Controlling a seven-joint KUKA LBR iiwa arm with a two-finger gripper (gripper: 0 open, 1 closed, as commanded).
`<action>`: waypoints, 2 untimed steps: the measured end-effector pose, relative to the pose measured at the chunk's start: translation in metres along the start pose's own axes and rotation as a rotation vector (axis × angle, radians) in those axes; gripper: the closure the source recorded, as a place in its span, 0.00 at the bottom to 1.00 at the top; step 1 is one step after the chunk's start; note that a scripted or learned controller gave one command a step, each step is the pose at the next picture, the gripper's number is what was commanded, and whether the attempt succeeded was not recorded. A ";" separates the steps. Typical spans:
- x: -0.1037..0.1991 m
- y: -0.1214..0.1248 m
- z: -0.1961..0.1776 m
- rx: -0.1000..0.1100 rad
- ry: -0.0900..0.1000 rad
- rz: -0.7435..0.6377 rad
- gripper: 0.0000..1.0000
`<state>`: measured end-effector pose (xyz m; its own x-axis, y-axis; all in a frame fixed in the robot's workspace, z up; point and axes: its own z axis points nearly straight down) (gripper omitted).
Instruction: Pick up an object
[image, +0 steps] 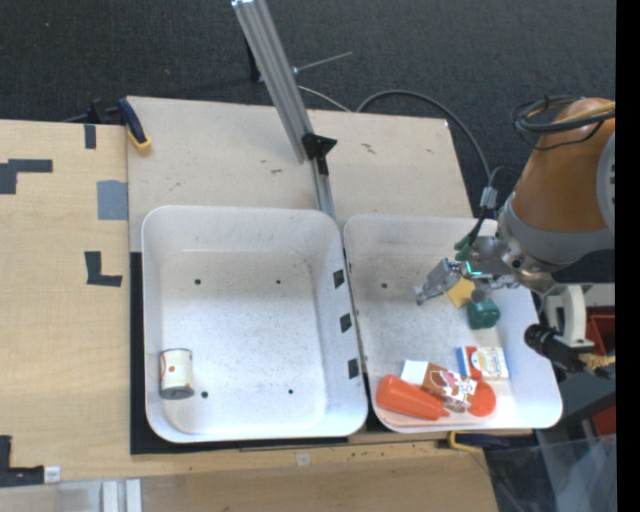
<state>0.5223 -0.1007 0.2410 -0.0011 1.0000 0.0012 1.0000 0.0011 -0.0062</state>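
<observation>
Yellow block (460, 292) touches the jaws (436, 284) (whether gripped, or jaws apart, cannot tell).

White bins (250, 225), speckled dark, on a tan desk (60, 300). Orange carrot (408, 398), yellow block (460, 293), green piece (483, 314).

Arm (565, 180) cut off right; yellow object (461, 292) partly hidden under end effector (440, 282).

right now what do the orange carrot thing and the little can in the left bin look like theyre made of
Orange carrot-shaped toy: probably plastic or soft foam; smooth, uniformly bright colour, no clear shine, so it stays open. Small can: likely metal under a paper label, given the greyish rim and white-and-red wrap; it is too small to be sure.
</observation>
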 end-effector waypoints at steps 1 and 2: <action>0.000 0.001 -0.002 -0.004 -0.001 -0.001 0.00; 0.006 0.003 0.044 0.000 -0.001 0.000 0.00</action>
<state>0.5252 -0.0949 0.1975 -0.0015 1.0000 0.0001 1.0000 0.0015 -0.0065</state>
